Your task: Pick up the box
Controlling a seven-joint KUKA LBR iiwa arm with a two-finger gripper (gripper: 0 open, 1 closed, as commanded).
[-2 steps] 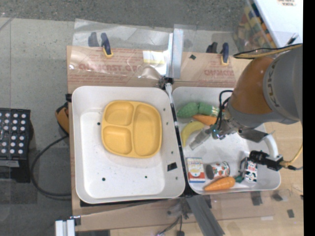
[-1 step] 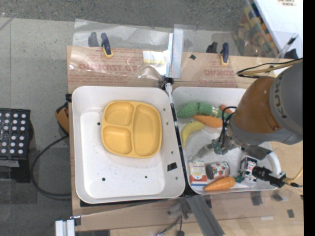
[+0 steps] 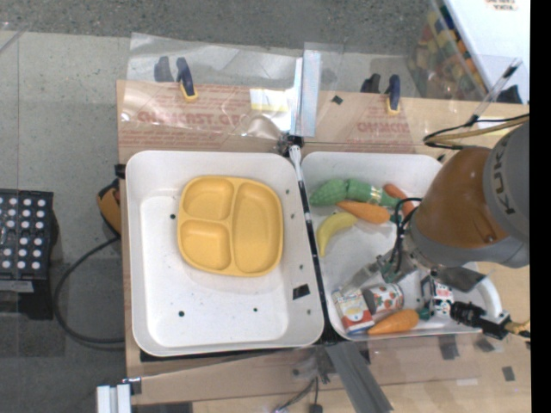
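Box (image 3: 370, 305), small and red-and-white, lies near the front edge of the right bin (image 3: 357, 241), just beside a carrot (image 3: 394, 321). The gripper (image 3: 392, 267) hangs above it; whether it is spread or pinching, I cannot tell.

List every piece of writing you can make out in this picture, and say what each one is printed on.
"KU", white letters on the arm; the rest is cut off.
Red print on the clear sheet behind the bins: too blurred to read.
Red print on the white box, top right: too small.
Labels on the box and carton: unreadable.
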